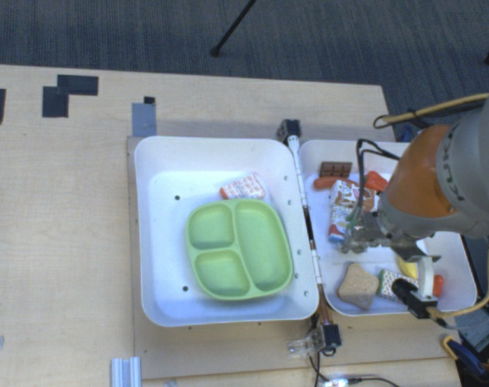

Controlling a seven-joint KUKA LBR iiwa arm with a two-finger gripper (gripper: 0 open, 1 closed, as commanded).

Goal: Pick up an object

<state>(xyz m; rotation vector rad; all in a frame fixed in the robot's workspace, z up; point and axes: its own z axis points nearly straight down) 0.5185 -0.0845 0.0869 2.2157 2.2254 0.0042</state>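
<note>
Objects for picking, namely a snack packet (342, 208), brown bar (336, 168), orange piece (375, 181) and tan wedge (357, 285), are held in the right bin (470, 293), the gripper (356, 240) being lowered among them, its grasp state not discernible; a green divided tray (240, 249) is kept in the left bin (160, 216).

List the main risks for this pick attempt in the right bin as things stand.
1. Crowding: the right bin packs a snack packet, brown block and tan sponge-like piece close together, so the gripper may nudge or catch the wrong one.
2. Occlusion: the arm covers much of that bin, so a failed grasp might go unnoticed.
</note>
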